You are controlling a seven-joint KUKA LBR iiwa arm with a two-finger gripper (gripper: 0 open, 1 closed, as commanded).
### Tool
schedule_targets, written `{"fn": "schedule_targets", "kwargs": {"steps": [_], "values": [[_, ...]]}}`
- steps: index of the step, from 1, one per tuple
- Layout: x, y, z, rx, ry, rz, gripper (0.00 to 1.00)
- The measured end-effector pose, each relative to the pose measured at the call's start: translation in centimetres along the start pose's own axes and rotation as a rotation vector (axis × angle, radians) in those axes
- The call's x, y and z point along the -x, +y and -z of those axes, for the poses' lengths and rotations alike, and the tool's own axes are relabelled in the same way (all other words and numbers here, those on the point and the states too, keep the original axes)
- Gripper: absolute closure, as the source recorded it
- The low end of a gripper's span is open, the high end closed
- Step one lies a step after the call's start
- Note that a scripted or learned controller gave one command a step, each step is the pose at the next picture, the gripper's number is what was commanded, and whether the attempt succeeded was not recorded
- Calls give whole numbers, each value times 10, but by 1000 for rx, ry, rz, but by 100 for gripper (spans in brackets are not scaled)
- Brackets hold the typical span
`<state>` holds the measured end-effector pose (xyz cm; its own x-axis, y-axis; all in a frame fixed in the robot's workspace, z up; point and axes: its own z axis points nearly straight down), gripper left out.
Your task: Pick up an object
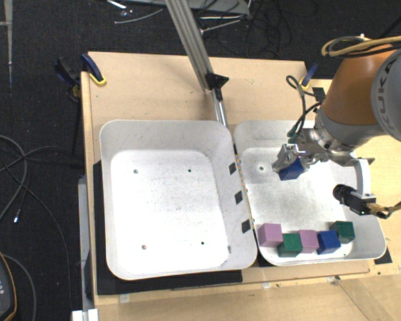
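Note:
My gripper (289,164) hangs over the upper middle of the right bin (307,199), reaching in from the right. A blue block (292,170) sits between its fingers, held above the bin floor. Along the bin's front edge lies a row of blocks: a pink one (271,233), a dark green one (291,244), a second pink one (309,241), a blue one (328,241) and a green one (345,231).
The left bin (164,196) stands beside the right one, with a raised rim between them. A slanted metal pole (194,39) runs down from the top to the bins' back edge. A black cable fitting (353,199) hangs by the right rim.

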<state>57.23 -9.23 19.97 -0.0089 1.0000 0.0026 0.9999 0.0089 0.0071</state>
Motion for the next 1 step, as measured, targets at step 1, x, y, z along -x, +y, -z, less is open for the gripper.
{"fn": "schedule_targets", "kwargs": {"steps": [1], "values": [[-55, 28, 61, 1, -2, 1, 100]]}}
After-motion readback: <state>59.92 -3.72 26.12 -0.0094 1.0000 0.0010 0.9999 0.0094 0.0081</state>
